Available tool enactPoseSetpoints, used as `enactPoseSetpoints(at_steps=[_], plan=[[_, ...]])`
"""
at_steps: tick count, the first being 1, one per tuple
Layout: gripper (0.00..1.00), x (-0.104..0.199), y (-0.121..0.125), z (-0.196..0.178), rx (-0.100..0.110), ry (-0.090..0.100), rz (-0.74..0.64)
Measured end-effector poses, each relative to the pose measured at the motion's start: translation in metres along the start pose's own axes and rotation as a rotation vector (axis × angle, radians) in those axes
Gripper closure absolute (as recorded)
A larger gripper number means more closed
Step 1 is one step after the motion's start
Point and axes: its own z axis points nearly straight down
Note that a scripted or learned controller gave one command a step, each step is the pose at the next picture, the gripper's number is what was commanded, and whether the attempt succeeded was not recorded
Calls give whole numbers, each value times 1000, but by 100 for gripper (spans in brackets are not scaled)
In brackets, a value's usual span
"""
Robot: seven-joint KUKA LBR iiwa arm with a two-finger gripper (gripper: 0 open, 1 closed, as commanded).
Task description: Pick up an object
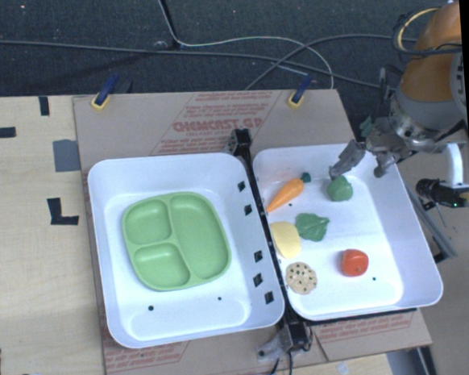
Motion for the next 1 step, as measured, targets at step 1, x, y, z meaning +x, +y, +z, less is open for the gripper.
enactPoseSetpoints(at_steps=[1], plan=[[0,0,3,-8,-14,-3,-4]])
